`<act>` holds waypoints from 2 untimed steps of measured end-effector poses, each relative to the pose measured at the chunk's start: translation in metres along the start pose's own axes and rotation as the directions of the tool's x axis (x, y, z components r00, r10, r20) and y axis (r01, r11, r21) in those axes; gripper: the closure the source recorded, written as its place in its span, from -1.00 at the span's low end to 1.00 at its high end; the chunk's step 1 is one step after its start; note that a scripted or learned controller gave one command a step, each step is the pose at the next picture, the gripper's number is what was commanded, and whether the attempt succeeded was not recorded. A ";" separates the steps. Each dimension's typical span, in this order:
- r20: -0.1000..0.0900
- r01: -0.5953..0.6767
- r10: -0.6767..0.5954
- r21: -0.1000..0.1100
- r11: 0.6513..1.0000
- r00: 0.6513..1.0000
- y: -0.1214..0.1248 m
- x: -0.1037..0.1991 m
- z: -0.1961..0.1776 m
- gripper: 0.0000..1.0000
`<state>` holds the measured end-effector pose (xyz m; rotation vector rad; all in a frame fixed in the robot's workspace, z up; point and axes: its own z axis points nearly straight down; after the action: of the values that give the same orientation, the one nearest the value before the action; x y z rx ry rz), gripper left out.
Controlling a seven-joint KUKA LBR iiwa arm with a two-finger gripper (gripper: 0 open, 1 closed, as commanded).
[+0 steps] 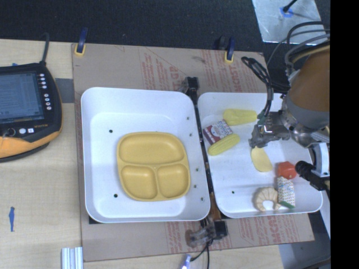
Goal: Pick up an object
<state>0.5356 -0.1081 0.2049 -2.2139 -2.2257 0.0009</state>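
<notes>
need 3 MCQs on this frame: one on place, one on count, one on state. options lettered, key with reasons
1. Where is the yellow tray?
A. left bin
B. right bin
C. on the bench outside both bins

2. How many compartments does the tray have?
A. two
B. three
C. five

3. What is the gripper doing?
A. lifting the tray
B. poised over the right bin, above a pale yellow piece
C. parked over the tablet

Key: 1 A, the tray lies flat in the left bin. 2 B, one wide section above two smaller ones. 3 B, the gripper sits over the right bin just above that piece, with nothing seen lifted.
</notes>
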 end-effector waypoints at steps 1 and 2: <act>0.000 -0.004 0.004 0.001 1.000 1.000 -0.023 -0.041 -0.013 1.00; 0.001 -0.001 0.001 -0.001 1.000 1.000 0.046 -0.058 -0.032 1.00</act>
<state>0.5815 -0.1663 0.2363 -2.2156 -2.2260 0.0010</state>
